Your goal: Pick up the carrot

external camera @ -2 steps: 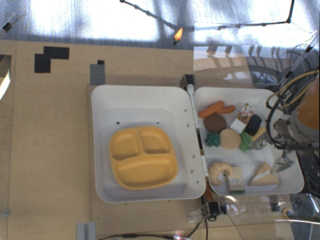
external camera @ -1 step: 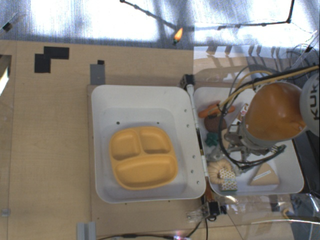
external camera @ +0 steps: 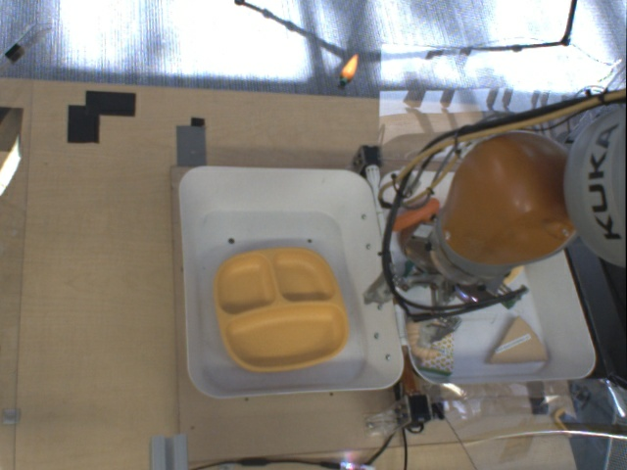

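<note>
Fingers' state cannot tell, hidden beneath arm reaching down over right bin; carrot beside wrist.

A yellow divided plate with three compartments lies flat in the left white bin, toward that bin's near side. The right white bin sits just beside the left bin and holds a tan wedge-shaped piece near its front corner and a patterned item close to the left bin's wall. Both bins rest on the brown worktop, which bears black squares beyond the left bin.
</note>
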Action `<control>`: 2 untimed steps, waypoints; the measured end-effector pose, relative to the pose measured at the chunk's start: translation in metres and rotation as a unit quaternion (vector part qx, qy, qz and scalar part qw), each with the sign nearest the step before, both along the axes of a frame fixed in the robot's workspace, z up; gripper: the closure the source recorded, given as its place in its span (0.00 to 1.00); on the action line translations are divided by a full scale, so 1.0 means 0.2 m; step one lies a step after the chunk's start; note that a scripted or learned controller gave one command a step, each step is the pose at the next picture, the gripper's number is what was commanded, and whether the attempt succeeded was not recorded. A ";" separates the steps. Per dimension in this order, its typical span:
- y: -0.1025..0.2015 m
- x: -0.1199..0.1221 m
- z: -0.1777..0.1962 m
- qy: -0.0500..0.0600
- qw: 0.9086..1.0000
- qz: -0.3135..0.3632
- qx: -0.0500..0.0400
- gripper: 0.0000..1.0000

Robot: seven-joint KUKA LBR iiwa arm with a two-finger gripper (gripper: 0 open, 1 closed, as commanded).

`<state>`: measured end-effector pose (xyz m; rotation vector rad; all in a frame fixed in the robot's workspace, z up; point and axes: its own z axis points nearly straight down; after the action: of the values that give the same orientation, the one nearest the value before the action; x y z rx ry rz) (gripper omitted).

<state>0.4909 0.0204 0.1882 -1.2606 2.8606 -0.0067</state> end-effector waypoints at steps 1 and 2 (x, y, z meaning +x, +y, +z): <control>0.30 0.03 -0.01 0.003 1.000 -0.013 0.002 0.00; 0.57 0.42 -0.05 0.003 0.986 -0.169 0.004 0.00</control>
<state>0.5739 0.1338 0.1780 -0.7594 3.0359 0.0054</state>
